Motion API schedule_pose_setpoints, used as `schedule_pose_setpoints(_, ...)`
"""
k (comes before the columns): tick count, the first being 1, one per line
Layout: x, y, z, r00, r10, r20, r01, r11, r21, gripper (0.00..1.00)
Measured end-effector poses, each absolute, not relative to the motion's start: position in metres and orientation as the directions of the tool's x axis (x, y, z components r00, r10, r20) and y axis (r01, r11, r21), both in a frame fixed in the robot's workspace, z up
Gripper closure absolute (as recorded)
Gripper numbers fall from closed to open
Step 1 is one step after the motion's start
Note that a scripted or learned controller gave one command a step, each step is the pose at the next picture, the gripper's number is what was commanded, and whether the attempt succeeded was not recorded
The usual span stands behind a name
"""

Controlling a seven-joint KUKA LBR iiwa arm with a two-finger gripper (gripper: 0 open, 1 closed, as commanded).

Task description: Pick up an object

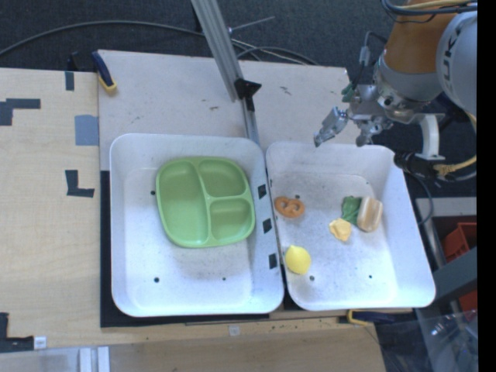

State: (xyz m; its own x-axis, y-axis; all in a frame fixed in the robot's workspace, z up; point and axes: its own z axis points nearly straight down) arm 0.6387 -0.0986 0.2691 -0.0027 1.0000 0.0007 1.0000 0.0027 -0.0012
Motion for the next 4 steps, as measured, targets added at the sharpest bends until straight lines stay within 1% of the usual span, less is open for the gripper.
schedule_pose_setpoints(1,0.639,-0.099,0.269,-0.003,1.0,0.0,1.0,0.003,-0.001,0.0)
schedule_pose_setpoints(2,0.635,-0.095,0.224,-0.002,1.0,-0.001,1.0,0.002,-0.006,0.0)
schedule_pose_setpoints(3,0.623,-0.091,0.172,-0.002,1.0,-0.001,1.0,0.002,-0.007,0.0)
schedule_pose_setpoints(4,0.623,-0.091,0.128,-0.002,1.0,-0.001,1.0,0.002,-0.007,0.0)
